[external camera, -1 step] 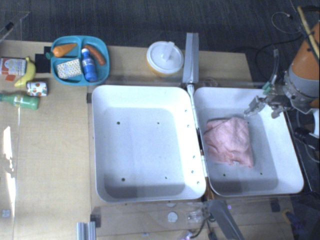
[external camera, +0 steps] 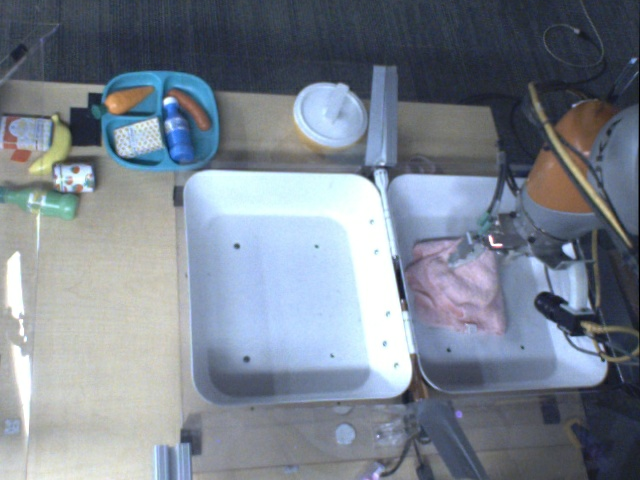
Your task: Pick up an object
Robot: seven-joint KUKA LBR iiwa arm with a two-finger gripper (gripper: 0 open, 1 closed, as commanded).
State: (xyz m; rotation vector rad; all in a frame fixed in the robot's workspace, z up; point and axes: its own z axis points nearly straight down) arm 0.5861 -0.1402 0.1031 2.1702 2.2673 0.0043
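though no label legible, claw [external camera: 478, 248] at pink cloth [external camera: 458, 286]

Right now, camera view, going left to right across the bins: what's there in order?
Left white bin → divider rail → right white bin → pink cloth lying in it → gripper at the cloth's upper right edge → orange band of the arm.

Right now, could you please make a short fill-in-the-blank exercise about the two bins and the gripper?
1. The pink cloth lies in the ____ white bin.
2. The gripper is over the cloth's ____ edge.
3. The blue divided plate sits ____ the bins.

Missing words: right; upper; outside
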